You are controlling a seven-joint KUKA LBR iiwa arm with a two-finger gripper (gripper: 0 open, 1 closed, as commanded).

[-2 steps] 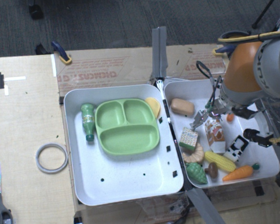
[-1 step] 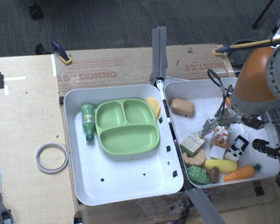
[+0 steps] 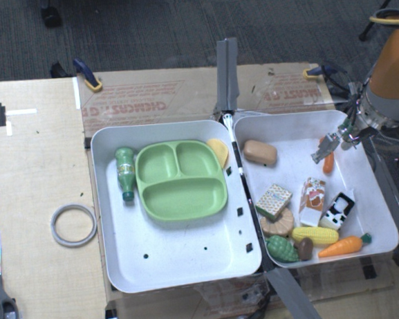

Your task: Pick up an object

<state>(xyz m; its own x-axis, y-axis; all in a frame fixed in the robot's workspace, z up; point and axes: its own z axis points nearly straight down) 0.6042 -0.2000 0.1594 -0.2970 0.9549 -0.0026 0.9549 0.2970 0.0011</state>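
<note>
My gripper hangs over the far right part of the right bin, near its right wall. Just below it is a small orange piece; I cannot tell whether it is held. Further into this bin lie a brown bread roll, a cracker box, a juice carton, a black-and-white carton, a corn cob, a carrot and a green vegetable.
The left bin holds a green divided plate, a green bottle and a yellow piece. On the bench to the left lie a tape ring and scissors.
</note>
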